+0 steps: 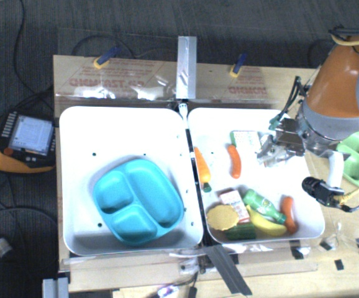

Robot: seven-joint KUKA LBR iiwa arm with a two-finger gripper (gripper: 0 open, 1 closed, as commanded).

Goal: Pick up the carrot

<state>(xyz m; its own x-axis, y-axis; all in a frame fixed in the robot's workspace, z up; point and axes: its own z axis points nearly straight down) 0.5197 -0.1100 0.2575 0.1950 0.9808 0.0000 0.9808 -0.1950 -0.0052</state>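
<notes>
No readable text from my end.
I see red print on the desk's cardboard panel (111, 79), too blurred to read.

Orange carrot (201, 169), blue tray (138, 200)

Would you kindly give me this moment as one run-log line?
task: pick carrot | carrot: left edge of right bin, ungrasped | end effector: over bin's right part, apart from carrot

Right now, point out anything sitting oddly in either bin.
The carrot lies up against the divider between the bins, apart from the food heap at the right bin's near edge. The blue tray sits askew.
</notes>
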